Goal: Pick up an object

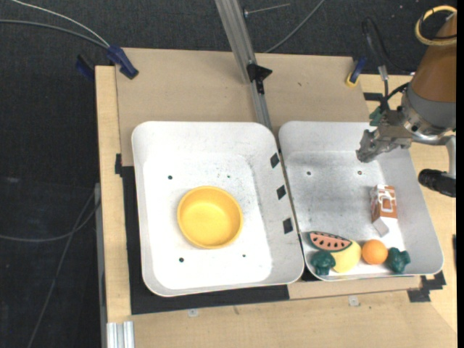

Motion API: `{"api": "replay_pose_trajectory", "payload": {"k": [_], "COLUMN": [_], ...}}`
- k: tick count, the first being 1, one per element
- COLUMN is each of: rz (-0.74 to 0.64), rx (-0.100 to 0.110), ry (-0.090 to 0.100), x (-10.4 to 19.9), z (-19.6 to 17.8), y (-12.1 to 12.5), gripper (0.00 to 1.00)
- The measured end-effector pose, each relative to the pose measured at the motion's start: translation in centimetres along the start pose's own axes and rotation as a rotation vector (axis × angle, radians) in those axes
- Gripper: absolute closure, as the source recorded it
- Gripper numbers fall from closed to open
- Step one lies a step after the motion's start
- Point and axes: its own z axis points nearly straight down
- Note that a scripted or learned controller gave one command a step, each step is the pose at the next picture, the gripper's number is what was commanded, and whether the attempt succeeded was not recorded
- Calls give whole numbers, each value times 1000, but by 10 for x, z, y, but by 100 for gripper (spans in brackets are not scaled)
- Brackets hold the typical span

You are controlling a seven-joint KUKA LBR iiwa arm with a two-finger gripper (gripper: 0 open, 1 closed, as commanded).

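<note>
Camera view: saw the grey arm reaching in from the right edge, orange band above the wrist. Found the gripper over the far part of the right-hand bin, near that bin's far right corner. Could not tell how wide it stood open, nor whether it had hold of anything. Looked dark and blurred against the white floor.

Placed everything else from the gripper:
- Just nearside of it and a shade to the right, apart from it, lay a small orange-and-white carton on the bin floor, with a grey scrap touching its near end.
- Further nearside, along the bin's near wall, sat a cluster of toy food: an orange ball almost straight below the gripper in the picture, and a dark green piece just to the ball's right.
- Nearside and to the left lay a watermelon slice, touching a yellow fruit, with a second green piece against both.
- Well apart to the left and nearside, in the left-hand bin, stood a yellow bowl — upright, mouth up, near the middle of that bin's floor.

Noted both bins side by side on the tan bench. Noted a metal rail running from the far edge toward the gap between the bins, left of the gripper.
</note>
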Motion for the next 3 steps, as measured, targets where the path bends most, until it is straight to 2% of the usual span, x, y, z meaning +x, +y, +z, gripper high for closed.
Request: {"api": "replay_pose_trajectory", "payload": {"k": [1, 2, 3], "rz": [-3, -8, -7], "rx": [0, 16, 20], "ry": [1, 8, 8], "x": [0, 48, 93], "z": [-57, -64, -65], "y": [2, -12, -22], "gripper": [100, 100, 100]}}
